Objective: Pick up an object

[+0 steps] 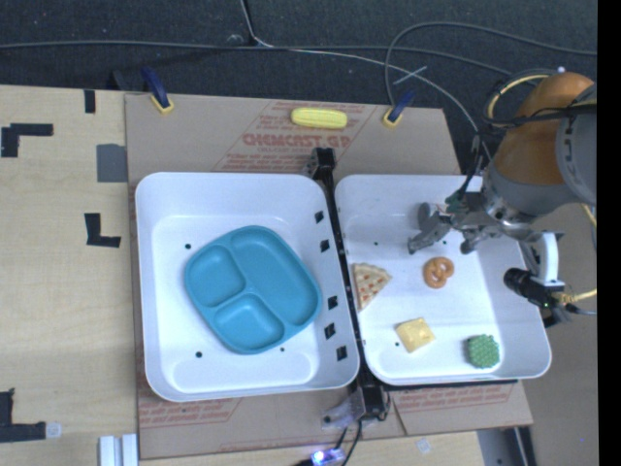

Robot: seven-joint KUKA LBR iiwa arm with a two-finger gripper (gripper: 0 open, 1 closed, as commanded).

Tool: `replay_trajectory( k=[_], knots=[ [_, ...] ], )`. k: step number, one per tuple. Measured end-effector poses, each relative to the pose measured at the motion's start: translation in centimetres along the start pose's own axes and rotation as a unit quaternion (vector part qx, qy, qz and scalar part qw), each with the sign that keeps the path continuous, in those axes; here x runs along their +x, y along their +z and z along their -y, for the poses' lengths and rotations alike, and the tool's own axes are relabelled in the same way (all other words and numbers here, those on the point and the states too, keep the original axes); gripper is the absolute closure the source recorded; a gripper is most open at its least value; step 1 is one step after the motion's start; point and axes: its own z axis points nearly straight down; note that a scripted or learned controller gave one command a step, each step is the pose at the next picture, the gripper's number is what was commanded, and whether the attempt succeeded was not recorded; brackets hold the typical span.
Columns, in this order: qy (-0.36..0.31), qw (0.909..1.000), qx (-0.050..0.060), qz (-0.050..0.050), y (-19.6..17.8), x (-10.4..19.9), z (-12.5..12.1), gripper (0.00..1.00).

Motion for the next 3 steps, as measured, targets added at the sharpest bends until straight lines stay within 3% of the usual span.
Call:
replay_trajectory(
  k=[1, 2, 3],
  knots=[
    [0.000, 1.0000, 0.000, 0.000, 4.4, 0.3, 0.3, 0.00],
    [-0.001, 1.0000, -0.002, 0.000, 3.1, 0.4, 0.1, 1.00],
    [0.000, 1.0000, -0.005, 0.001, -1.8, -0.6, -0.3, 1.00]
  ],
)
